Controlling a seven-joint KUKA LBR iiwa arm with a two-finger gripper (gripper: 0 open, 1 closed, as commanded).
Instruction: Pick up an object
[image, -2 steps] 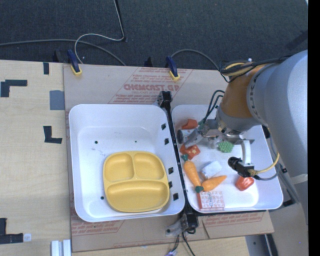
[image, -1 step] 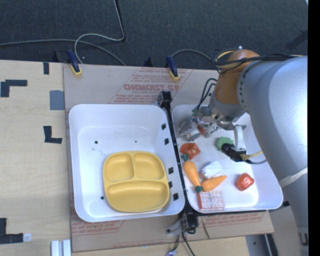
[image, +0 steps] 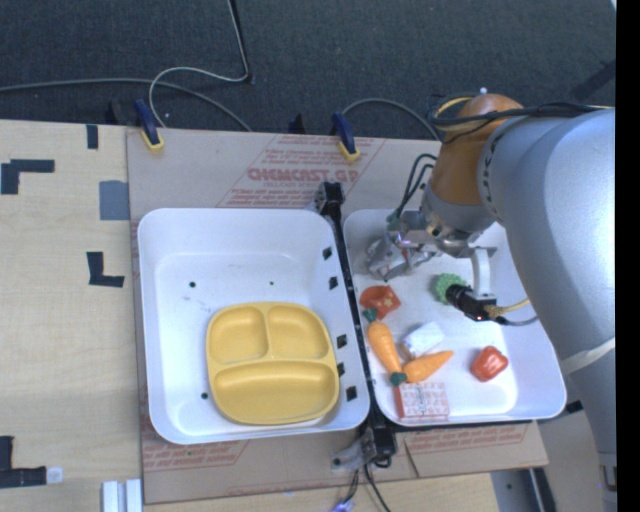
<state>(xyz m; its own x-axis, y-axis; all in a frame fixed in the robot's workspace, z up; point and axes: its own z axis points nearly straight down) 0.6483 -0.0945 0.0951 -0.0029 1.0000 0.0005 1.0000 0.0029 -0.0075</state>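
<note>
1. The gripper (image: 392, 256) hangs low in the right bin (image: 530, 400) (upper left part); whether it is spread or pinching cannot be told.
2. A tomato (image: 379, 298) lies just below it, with two carrots (image: 384, 345) nearer the front.
3. The left bin (image: 170, 250) holds a yellow tray (image: 270, 362).

Slanted overhead view of both bins (image: 160, 300)

Just beside the gripper (image: 392, 256), the green object (image: 447, 287) sits half hidden behind its cabling; the arm (image: 560, 220) runs off frame.
</note>
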